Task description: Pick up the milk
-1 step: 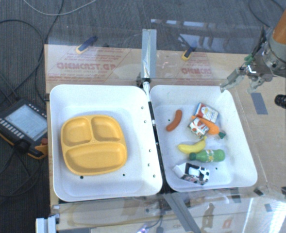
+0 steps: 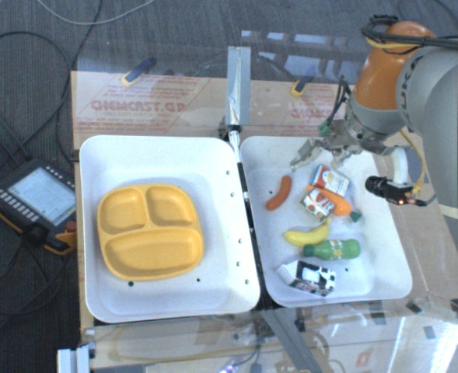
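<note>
milk (image 2: 308, 277) at bin front; green bottle (image 2: 333, 249), banana (image 2: 307, 235) just behind.

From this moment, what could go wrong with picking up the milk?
1. The milk lies on its side at the right bin's near edge, far from the gripper at the far edge; a descent from here would likely miss it.
2. The green bottle and banana lie just beside the milk; the fingers may catch one instead.
3. The juice cartons and carrot sit under the gripper, so a wrong grasp seems possible.
</note>
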Available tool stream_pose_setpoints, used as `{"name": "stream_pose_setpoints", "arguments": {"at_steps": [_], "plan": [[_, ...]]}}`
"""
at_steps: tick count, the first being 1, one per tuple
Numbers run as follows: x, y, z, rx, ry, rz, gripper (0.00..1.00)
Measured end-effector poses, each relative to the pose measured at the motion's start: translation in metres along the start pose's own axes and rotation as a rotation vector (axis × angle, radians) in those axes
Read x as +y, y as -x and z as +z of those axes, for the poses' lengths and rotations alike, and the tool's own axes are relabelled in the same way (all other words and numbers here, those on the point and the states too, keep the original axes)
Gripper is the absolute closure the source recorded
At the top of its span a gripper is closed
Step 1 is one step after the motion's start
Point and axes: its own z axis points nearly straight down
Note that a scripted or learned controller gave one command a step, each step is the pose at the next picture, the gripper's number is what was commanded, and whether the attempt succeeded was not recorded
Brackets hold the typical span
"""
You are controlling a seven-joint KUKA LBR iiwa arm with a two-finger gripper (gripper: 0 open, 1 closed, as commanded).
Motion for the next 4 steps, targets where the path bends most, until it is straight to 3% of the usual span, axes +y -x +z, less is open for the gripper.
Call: {"name": "stream_pose_setpoints", "arguments": {"at_steps": [1,2,3,4], "plan": [[-0.033,0.02,0.055,-0.008,0.024,0.071,0.0],[-0.063,-0.023,0.063,-0.004,0.011,0.086,0.0],[-0.061,-0.023,0.053,-0.001,0.016,0.086,1.0],[-0.061,-0.023,0.053,-0.001,0.016,0.086,0.0]]}}
